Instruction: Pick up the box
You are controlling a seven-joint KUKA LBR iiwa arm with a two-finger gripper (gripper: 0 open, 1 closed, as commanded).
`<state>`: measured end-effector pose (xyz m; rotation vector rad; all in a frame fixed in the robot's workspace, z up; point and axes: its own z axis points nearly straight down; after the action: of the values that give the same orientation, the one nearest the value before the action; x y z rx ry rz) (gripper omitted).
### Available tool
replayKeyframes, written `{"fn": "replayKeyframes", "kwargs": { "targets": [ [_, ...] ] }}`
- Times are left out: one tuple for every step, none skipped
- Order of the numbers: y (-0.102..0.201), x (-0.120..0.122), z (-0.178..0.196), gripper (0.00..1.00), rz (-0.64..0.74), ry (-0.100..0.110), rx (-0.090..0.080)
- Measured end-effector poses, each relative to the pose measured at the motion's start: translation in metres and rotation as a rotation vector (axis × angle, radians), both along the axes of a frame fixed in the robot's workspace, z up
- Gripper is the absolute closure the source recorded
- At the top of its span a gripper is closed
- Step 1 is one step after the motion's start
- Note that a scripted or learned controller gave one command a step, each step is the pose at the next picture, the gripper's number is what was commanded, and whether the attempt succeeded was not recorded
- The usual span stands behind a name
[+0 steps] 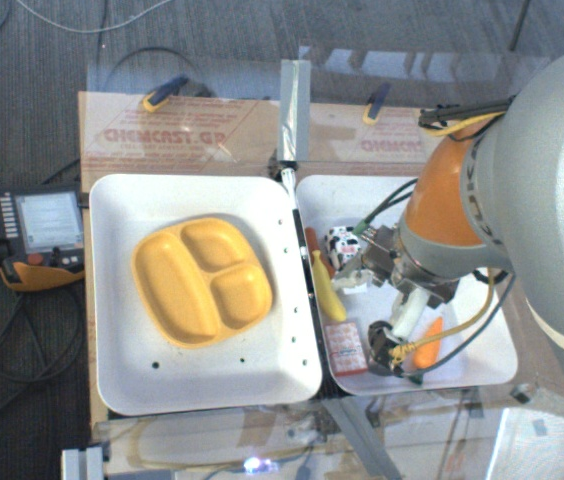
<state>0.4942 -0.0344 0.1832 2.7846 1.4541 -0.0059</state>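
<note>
Camera view: gripper (359,268) in right bin (484,364), near box (345,346); grip you cannot tell; step: approach; next: centre over box

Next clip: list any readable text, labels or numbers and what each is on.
"CHEMCAST GP", roughly: faint red print on the brown sheet at the back; repeated at right, blurred.
Box in the right bin: red print, too small to read.
Handheld screen at far left: unreadable.

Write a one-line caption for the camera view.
KUKA arm over the right bin, near the small box; yellow divided tray in the left bin.
</note>
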Motion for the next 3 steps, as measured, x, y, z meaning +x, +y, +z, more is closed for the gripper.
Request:
{"fn": "replayKeyframes", "kwargs": {
  "targets": [
    [-0.086, -0.011, 0.043, 0.0, 0.051, -0.001, -0.002],
    [-0.062, -0.008, -0.093, 0.0, 0.036, -0.011, 0.001],
    [-0.037, 0.099, 0.251, 0.0, -0.108, -0.001, -0.003]
  ]
}}
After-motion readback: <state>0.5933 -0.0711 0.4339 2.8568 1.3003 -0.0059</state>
